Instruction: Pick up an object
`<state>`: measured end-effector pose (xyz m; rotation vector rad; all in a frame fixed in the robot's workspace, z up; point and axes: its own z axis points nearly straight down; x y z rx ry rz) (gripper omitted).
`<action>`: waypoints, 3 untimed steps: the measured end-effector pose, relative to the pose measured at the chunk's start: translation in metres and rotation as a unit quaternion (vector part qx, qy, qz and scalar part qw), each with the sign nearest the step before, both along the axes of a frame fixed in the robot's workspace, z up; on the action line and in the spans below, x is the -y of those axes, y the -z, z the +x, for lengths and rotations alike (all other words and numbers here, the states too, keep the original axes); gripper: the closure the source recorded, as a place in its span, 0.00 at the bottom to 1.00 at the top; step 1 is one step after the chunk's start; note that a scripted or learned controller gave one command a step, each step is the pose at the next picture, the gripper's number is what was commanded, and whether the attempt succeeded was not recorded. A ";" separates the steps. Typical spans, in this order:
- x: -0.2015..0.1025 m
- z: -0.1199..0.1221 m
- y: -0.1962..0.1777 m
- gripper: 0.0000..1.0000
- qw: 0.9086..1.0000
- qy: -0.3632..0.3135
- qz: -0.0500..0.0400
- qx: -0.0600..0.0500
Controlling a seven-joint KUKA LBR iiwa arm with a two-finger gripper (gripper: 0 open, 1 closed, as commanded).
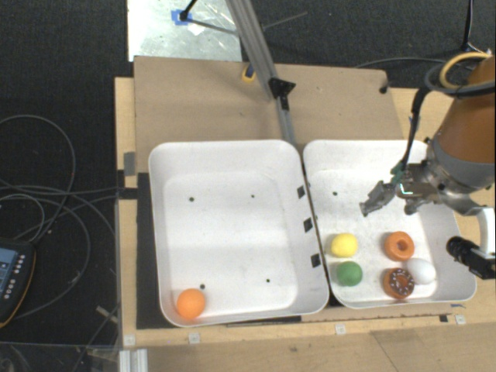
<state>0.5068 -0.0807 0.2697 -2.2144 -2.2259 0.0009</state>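
**Crowded toys, a risky descent**

White bins are seen side by side on the worktop. The gripper (375,202) hangs over the right bin (364,157); whether it is wide or narrow cannot be told. Just below it lie a yellow ball (344,245), green ball (349,273), orange ring (399,246), chocolate doughnut (398,283) and white ball (421,270), closely packed. A neighbour could be nudged, or a ball rolled away.

Left bin (232,157) white, holds orange ball (190,303). Right bin (349,161) white: yellow ball (344,245), green ball (349,273), orange ring (399,246), brown doughnut with pale sprinkles (399,283), white egg-like object (421,270). Arm (469,122) orange-banded, grey below. Bench (201,99) tan.
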 end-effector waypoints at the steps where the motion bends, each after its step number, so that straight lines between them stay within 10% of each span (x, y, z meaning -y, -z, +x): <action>1: 0.000 0.001 -0.002 0.00 1.000 0.002 0.000 0.002; 3: 0.002 -0.005 0.098 0.00 1.000 0.003 0.000 -0.002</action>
